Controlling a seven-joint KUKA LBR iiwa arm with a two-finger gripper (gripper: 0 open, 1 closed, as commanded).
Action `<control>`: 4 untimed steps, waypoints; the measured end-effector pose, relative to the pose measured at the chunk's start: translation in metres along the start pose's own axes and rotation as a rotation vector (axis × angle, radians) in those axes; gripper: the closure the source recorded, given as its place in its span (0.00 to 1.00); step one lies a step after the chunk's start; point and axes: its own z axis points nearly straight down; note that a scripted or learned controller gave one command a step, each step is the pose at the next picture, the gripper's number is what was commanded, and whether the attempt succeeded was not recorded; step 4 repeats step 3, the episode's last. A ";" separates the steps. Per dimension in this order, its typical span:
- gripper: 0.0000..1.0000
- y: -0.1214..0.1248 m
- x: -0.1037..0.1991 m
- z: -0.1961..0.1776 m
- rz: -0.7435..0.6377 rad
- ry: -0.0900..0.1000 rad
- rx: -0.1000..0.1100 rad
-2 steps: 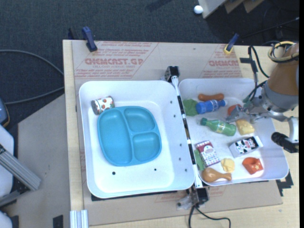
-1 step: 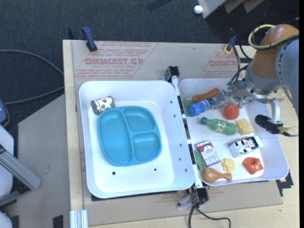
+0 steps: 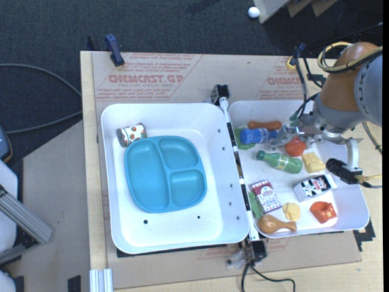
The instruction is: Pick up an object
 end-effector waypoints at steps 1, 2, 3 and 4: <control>1.00 0.000 0.000 -0.010 0.000 0.000 -0.001; 1.00 0.045 0.047 -0.057 -0.002 -0.001 -0.004; 1.00 0.020 0.125 -0.114 -0.002 0.001 -0.001; 1.00 0.020 0.125 -0.114 -0.002 0.001 -0.001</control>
